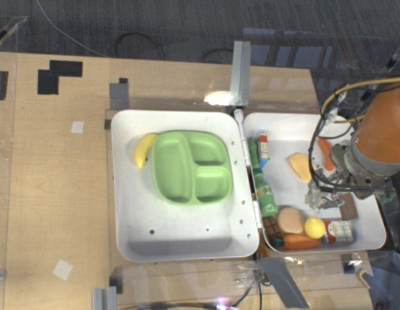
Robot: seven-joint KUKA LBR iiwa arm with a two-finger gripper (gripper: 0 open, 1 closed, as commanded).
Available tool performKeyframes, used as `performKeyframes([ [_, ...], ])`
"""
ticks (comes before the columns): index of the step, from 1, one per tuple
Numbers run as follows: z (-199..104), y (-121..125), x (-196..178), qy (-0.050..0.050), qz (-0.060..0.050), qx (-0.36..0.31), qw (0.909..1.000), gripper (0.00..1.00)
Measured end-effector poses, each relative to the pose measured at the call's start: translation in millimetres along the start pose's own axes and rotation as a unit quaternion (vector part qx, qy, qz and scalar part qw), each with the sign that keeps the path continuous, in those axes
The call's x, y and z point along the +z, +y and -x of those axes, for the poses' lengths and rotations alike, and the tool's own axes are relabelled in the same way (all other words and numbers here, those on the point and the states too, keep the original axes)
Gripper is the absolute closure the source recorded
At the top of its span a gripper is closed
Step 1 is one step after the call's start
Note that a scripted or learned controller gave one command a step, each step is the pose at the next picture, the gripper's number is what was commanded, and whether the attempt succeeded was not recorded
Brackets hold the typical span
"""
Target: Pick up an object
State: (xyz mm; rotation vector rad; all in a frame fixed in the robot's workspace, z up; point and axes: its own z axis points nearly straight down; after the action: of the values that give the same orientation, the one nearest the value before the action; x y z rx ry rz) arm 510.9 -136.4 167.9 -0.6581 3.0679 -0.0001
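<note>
My claw (322, 200): hanging low over the right bin (374, 241), toward its middle; whether it is apart or together I cannot tell, and I see nothing clamped in it. Nearest items, lying just below the claw toward the bin's near wall: a yellow ball (314, 227), a tan round piece (291, 220) touching it on the left, an orange carrot (302, 242) lying lengthwise along the near wall, a small labelled can (340, 231) to the ball's right. Up and left of the claw: a yellow wedge (300, 166). Behind my wrist: an orange-red stick (325, 154), partly hidden. Along the bin's left wall: a green bottle (263, 189), long axis running front to back. Left bin (132, 237): a green divided tray (190, 166) with a banana (144, 149) at its left edge, well apart from me. Judged likeliest target: the yellow ball, a short drop toward the near wall.
</note>
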Motion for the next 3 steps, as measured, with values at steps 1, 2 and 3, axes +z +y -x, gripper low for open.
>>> performKeyframes([
  [1,26,-20,-93,-0.004,-0.004,-0.085,0.9964,1.00],
  [2,33,-79,-131,-0.003,-0.004,-0.162,0.9868,1.00],
  [3,-15,2,-91,-0.001,0.000,-0.173,0.9850,1.00],
])
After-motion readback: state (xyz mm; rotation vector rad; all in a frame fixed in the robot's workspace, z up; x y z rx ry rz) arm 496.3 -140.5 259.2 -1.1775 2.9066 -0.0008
